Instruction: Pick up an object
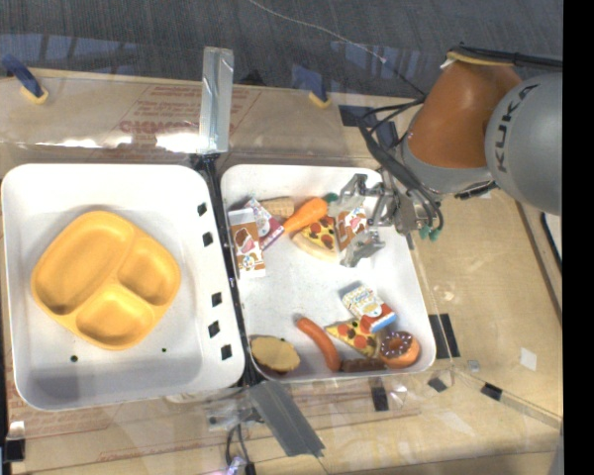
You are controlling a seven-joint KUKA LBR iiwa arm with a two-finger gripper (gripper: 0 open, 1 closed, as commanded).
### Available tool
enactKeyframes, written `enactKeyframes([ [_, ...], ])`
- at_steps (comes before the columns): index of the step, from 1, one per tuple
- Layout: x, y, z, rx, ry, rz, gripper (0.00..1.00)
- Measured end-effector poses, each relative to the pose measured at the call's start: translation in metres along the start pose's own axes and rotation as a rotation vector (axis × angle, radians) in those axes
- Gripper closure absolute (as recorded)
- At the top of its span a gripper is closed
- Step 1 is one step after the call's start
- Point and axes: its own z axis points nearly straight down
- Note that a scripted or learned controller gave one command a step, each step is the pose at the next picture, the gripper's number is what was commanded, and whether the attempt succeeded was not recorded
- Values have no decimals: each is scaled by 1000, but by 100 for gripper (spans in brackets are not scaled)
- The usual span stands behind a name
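burger (274, 355) and sausage (318, 341) are sitting well below the fingers. gripper (361, 228) is hovering with fingers spread, gripping nothing, pizza slice (318, 236) lying just left of them. approach step, i'm judging; next it's needing to shift left, lower and close.

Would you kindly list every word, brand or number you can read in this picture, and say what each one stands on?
"KUKA": partly visible lettering on the grey arm.
Red print on the clear sheet behind the bins: too blurred to read.
Printing on the small carton and packet: too small to read.
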Motion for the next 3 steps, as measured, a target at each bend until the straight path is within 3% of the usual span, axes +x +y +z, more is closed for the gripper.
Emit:
enactKeyframes([
  [1, -20, -3, 62, -1, 6, -15, 0],
  [2, -45, -5, 53, -4, 38, 282, 0],
  [3, -24, -5, 67, -3, 9, 471, 0],
])
